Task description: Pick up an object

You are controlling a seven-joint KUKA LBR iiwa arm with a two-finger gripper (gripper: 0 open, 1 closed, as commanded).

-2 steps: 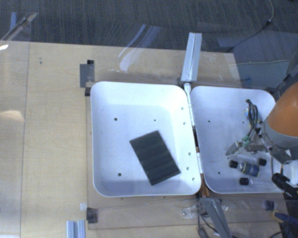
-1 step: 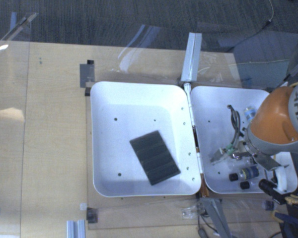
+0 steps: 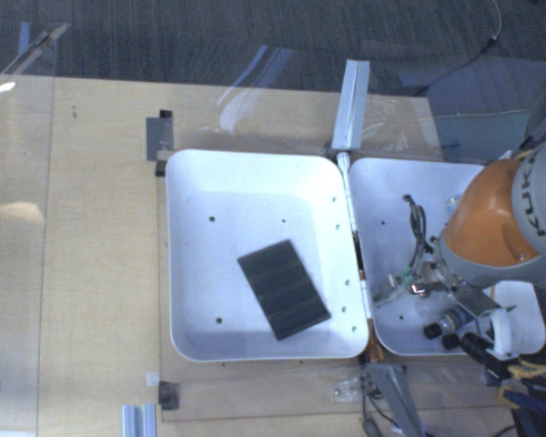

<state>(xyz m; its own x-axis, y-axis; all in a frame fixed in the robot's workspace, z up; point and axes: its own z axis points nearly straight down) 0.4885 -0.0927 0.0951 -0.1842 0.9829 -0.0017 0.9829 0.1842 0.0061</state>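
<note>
Dark ribbed pad (image 3: 284, 289) lies flat in the left bin (image 3: 187, 244), toward its 5 o'clock corner. My hand (image 3: 417, 285) hangs over the right bin (image 3: 382, 189); its grip I cannot tell

Two white bins, the left bin (image 3: 187, 244) and the right bin (image 3: 382, 198), sit on a pale tan wood-grain bench (image 3: 82, 271). A dark charcoal ribbed pad (image 3: 283, 289) shows fine parallel lines. The arm (image 3: 491, 221) is grey with a bright orange band. Beyond the bench, dark grey carpet (image 3: 209, 16).
</note>
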